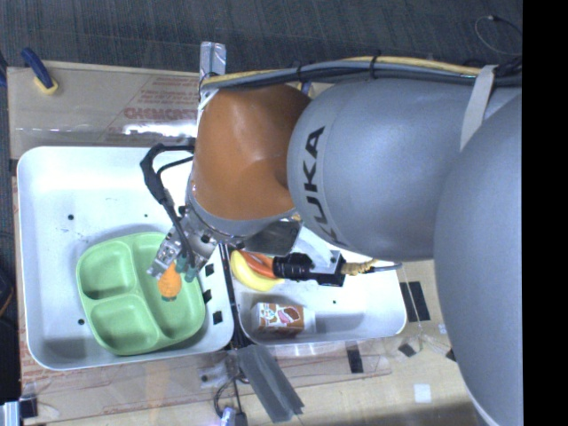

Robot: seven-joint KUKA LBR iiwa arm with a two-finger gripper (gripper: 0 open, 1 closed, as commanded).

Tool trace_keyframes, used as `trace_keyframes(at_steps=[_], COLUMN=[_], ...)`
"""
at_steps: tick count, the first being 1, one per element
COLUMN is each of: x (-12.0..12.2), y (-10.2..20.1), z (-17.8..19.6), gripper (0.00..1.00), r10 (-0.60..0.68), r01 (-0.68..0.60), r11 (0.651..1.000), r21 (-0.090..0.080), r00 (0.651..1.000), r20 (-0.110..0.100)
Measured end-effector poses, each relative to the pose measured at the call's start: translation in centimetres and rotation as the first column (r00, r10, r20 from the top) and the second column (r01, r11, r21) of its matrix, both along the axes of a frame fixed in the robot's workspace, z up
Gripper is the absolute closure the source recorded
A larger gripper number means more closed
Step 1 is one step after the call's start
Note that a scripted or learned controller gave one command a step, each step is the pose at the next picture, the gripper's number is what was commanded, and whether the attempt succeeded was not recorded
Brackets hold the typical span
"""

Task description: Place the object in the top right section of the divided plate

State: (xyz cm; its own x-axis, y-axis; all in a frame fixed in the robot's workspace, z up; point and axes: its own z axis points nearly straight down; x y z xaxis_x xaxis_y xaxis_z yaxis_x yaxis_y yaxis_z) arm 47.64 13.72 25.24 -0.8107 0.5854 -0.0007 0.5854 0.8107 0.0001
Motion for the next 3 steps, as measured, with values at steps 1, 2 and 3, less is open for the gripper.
trace_keyframes(at_steps=[1, 2, 3], x=[-0.1, 6.3, 6.2], y=[8.1, 8.2, 8.5], z=[-5.2, 13.8, 14.8], gripper=[1.0, 1.0, 1.0], r10=[0.201, 0.223, 0.232], r01=[-0.201, -0.223, -0.232], r11=[0.98, 0.975, 0.973], r21=[-0.001, 0.0, 0.0], r00=[0.98, 0.975, 0.973], r20=[-0.005, 0.002, 0.003])
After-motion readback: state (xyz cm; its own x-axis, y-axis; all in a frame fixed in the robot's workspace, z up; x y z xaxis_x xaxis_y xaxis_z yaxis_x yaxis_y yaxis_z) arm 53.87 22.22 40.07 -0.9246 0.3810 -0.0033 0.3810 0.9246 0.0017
